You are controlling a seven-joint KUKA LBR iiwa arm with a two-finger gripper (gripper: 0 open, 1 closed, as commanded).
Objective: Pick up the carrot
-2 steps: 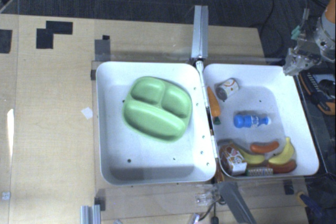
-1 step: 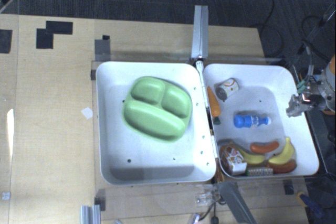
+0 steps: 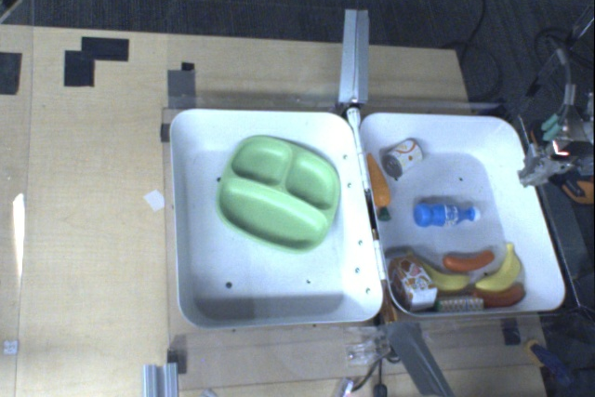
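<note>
The slim orange carrot (image 3: 377,182) is lying lengthwise against the left wall of the right-hand white plastic bin (image 3: 493,133), tight beside the divider (awkward spot). A descent there is risking one finger striking the bin wall, or pads sliding off the narrow, smooth root. The small grey tin can (image 3: 402,157) is sitting just beside its upper end and could be nudged or grabbed instead. The gripper (image 3: 548,158) is hanging at the bin's far right edge, well apart from the carrot; whether it is open, I cannot tell.
</note>
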